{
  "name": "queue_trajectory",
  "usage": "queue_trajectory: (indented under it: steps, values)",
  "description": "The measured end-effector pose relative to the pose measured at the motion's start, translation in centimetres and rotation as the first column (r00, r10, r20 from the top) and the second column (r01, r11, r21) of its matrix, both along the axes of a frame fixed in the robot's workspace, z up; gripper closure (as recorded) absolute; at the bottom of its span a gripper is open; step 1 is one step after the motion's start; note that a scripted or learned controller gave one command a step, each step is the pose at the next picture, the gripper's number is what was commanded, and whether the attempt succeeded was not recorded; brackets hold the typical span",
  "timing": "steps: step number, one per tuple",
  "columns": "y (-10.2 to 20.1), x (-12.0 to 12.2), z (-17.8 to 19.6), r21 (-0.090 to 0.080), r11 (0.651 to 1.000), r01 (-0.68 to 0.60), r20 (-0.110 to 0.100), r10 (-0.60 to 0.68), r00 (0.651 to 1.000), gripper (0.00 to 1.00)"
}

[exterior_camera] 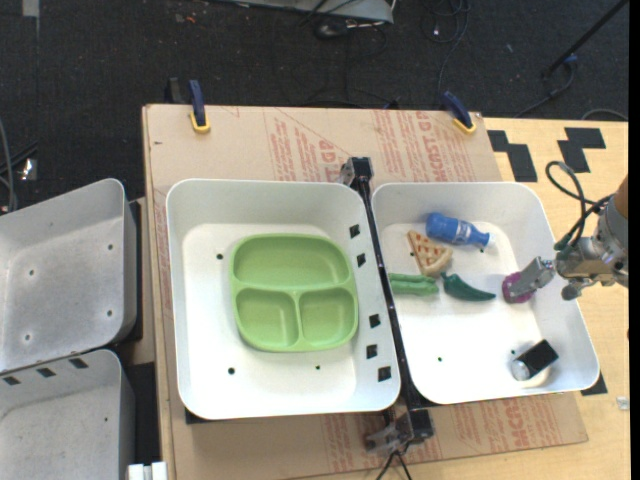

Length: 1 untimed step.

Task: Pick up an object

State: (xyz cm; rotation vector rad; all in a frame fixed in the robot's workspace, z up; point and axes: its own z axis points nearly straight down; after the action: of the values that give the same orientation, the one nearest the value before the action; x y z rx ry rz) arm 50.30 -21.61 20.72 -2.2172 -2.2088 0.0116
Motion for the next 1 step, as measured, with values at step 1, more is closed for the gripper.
queue_trajectory:
  steps: [1]
  values:
    - [0.09, 0.31, 0.76, -0.003, 1.0, -0.005, 0.013, 0.005, 1.0, 0.0]
